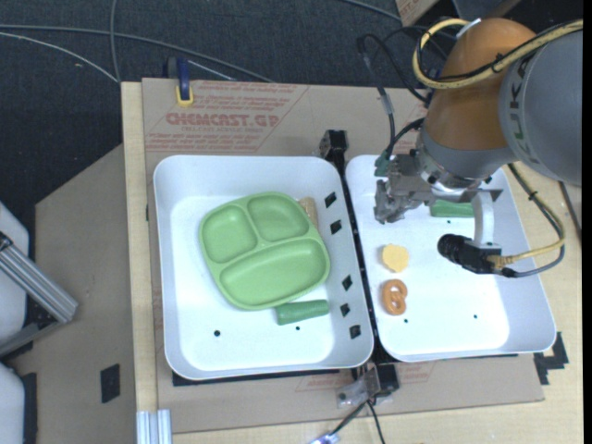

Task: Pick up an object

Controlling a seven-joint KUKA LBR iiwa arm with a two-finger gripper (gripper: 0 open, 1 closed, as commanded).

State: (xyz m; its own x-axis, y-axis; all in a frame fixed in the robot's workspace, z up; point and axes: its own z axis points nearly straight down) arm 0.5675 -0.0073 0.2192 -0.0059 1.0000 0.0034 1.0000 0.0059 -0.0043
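Hovering over the far left of the right bin (518,326), the gripper (396,203) carries nothing visible; whether it is open I cannot tell; a yellow piece (396,258) and pretzel (395,297) lie nearer, unpicked; the grab remains undone.

In the right bin (518,326) a small yellow piece (396,258) lies flat near the left wall, and just below it, apart from it, a small orange pretzel-shaped piece (395,297). A green piece (450,209) lies near the far side, partly hidden under my arm. In the left bin (176,276) a light green divided plate (265,249) rests at a tilt, with a dark green stick (302,310) just beside its near edge.
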